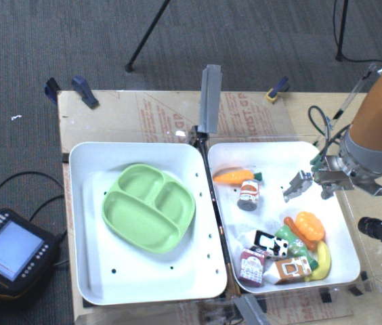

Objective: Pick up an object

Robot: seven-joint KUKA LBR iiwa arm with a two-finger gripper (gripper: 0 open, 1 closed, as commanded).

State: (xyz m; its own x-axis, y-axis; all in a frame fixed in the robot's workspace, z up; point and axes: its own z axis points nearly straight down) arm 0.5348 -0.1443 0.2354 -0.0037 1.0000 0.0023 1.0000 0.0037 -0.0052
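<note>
Over right bin [272, 147], upper right part: gripper [311, 185] hovering, fingers spread apart, nothing between them. Toy carrot [235, 177] near bin's top left; small can [248, 195] just below it. Orange toy [309, 225], banana [322, 261], cartons heaped at bin's lower right, apart from gripper. Left bin [86, 181] holds green divided plate [150, 207].

Green tray [149, 207], orange carrot [234, 177], yellow banana [322, 261], white bins [82, 181]
</note>
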